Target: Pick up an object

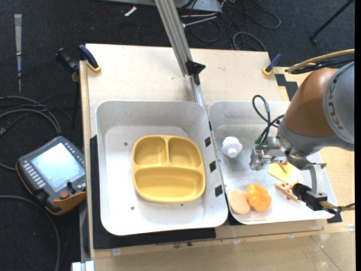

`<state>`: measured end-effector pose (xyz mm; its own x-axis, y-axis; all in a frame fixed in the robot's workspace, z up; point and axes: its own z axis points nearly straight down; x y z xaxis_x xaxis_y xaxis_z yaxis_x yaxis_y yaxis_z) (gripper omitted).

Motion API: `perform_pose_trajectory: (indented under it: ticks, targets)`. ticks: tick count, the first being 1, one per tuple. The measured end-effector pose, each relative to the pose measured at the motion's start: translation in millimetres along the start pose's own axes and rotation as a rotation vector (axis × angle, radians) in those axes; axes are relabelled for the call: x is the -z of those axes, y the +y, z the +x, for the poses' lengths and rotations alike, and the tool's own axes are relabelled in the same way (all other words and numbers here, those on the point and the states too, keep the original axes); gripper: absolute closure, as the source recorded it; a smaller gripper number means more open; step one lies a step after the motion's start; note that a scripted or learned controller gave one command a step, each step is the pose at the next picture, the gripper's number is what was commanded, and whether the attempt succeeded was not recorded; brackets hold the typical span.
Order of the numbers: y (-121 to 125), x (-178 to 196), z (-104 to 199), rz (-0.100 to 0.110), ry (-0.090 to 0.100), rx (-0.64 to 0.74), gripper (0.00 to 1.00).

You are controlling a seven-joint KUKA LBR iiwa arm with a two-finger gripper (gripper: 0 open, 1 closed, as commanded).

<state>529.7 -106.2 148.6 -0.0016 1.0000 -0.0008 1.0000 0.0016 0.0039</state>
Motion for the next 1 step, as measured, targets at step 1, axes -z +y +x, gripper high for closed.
perform_pose_trajectory:
  ticks: [1]
  targets:
    - [7.7,61.9,-1.2,-0.003,-0.001,0.001,1.0]
